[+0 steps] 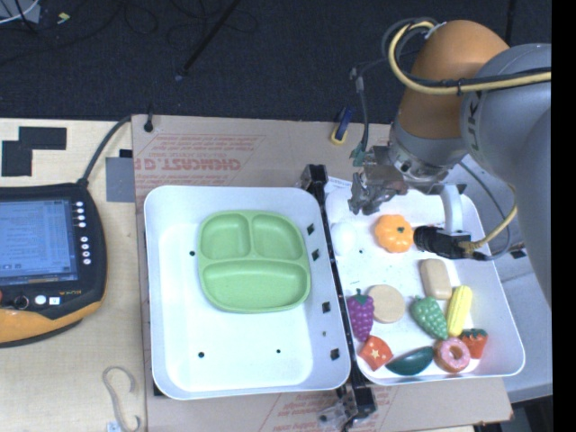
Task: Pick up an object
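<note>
The right bin point(508, 336) holds toy food: an orange pumpkin point(394, 233), a tan bread piece point(436, 278), a round beige cookie point(388, 302), purple grapes point(360, 314), a yellow corn cob point(459, 309), a green bumpy fruit point(430, 316), a red strawberry point(375, 352), a dark green piece point(410, 362), a pink donut point(450, 355) and a small red item point(474, 339). My gripper point(364, 201) hangs over the bin's far left corner, just up and left of the pumpkin. Nothing shows between its fingers.
The left bin point(171, 331) carries a green divided plate point(253, 261). A tablet-like pendant point(45, 255) lies on the bench at the far left. The grey arm with its orange band point(454, 61) reaches in from the upper right.
</note>
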